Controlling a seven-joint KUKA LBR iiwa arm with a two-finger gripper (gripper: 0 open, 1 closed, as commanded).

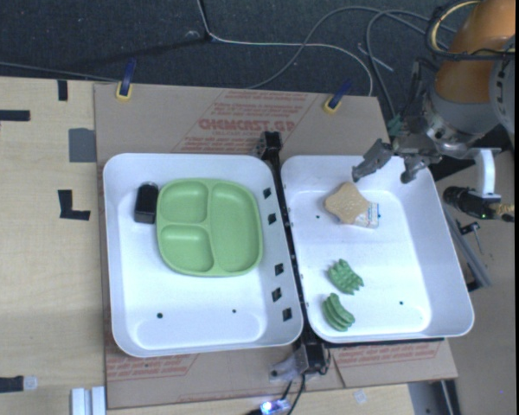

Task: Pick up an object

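In the right bin [432,258] lie a tan, sponge-like lump [347,203] on a small clear wrapper near the far side and two green ridged pieces, one [345,277] mid-bin and one [337,312] near the front edge. My gripper [389,169] hangs over the right bin's far edge, up and to the right of the tan lump. Its two dark fingers are spread apart with nothing between them.
The left bin [125,258] holds a light green divided plate [209,226] and a small black block [145,203] beside the plate's left rim. A black hinge strip [279,258] runs between the bins. Cables trail across the dark floor behind the bench.
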